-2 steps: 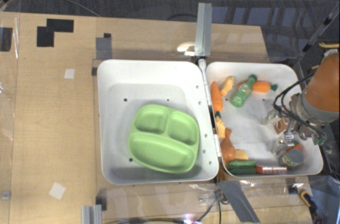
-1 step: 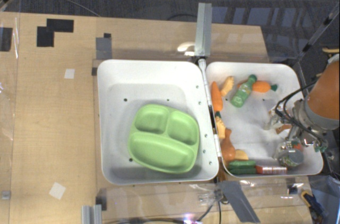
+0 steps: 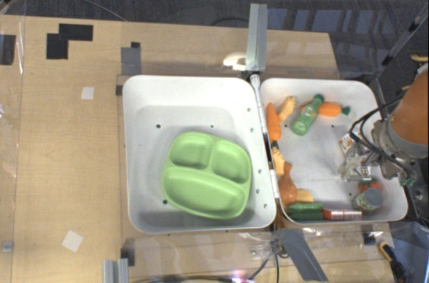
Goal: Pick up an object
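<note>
Arm: reaches in from the right, orange band visible, wrist low over the right bin (image 3: pixel 385 95).
Jaws (image 3: pixel 356 166): down near the bin's right wall; whether clenched or released, I cannot tell.
Objects: green bottle (image 3: pixel 305 119) and orange carrot (image 3: pixel 330 110) at the far side; a red-capped item (image 3: pixel 369 198) just below the jaws.
Left bin (image 3: pixel 137 141): holds a green divided plate (image 3: pixel 208 174).

wooden bench (image 3: pixel 67 161) bears two white bins (image 3: pixel 144 107) side by side.
</note>
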`<control>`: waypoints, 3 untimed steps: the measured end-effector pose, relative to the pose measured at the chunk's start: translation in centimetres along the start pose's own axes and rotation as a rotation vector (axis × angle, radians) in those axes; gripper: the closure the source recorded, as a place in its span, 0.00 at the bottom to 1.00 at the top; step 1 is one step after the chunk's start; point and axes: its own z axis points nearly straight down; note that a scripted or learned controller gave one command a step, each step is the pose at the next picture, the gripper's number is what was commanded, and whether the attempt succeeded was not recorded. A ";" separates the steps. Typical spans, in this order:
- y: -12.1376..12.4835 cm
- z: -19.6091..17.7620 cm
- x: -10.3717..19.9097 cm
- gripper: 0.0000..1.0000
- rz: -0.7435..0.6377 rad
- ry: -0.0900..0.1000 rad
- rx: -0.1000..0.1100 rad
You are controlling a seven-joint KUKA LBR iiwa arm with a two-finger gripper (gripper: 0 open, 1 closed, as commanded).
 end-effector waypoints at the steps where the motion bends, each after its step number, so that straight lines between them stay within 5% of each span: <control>1: 8.0 -14.7 -1.9 1.00 -0.027 0.013 -0.007; 2: 9.9 -19.1 -7.6 1.00 0.142 0.025 -0.008; 3: 14.4 -22.3 -13.6 1.00 0.303 0.026 -0.007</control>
